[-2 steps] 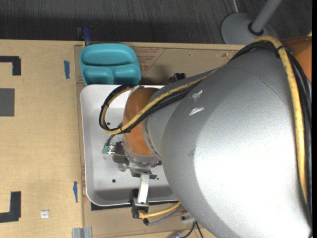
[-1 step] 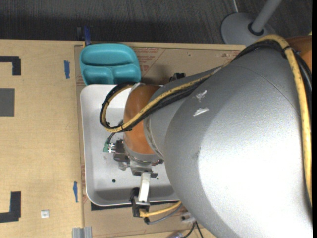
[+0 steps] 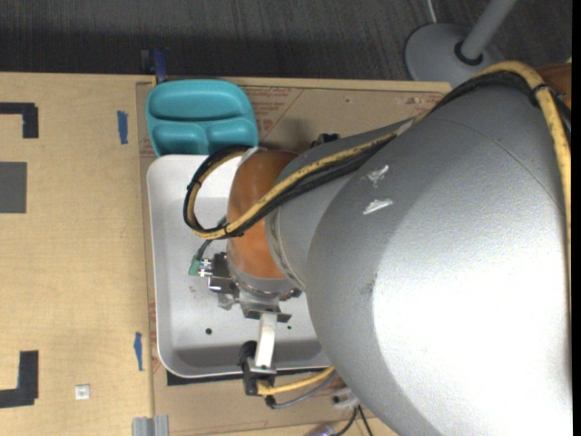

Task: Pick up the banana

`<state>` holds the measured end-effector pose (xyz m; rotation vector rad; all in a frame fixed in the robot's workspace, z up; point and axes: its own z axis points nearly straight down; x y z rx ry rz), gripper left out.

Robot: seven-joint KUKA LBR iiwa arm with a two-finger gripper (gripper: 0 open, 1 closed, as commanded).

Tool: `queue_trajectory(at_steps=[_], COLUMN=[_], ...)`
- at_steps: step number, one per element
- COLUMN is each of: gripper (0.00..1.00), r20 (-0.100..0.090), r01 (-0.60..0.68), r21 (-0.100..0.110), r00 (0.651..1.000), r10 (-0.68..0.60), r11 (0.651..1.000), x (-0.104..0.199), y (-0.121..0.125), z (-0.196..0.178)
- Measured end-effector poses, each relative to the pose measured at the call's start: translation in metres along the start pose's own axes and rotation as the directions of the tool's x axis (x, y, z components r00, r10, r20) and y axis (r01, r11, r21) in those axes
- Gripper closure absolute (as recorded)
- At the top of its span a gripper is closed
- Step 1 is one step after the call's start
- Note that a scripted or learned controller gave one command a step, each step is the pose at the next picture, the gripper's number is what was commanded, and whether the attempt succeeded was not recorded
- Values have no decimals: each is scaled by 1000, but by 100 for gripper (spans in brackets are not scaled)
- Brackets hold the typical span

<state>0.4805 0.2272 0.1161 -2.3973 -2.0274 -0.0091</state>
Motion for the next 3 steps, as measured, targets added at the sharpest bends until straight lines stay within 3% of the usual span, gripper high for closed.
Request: queue_trajectory(at_steps=[3], gripper=[100], r20=[1], r01=[4], r21=[-1], r00=[1000], r10=[-4], r11=[1000], x=[1], y=[0], z=[-29])
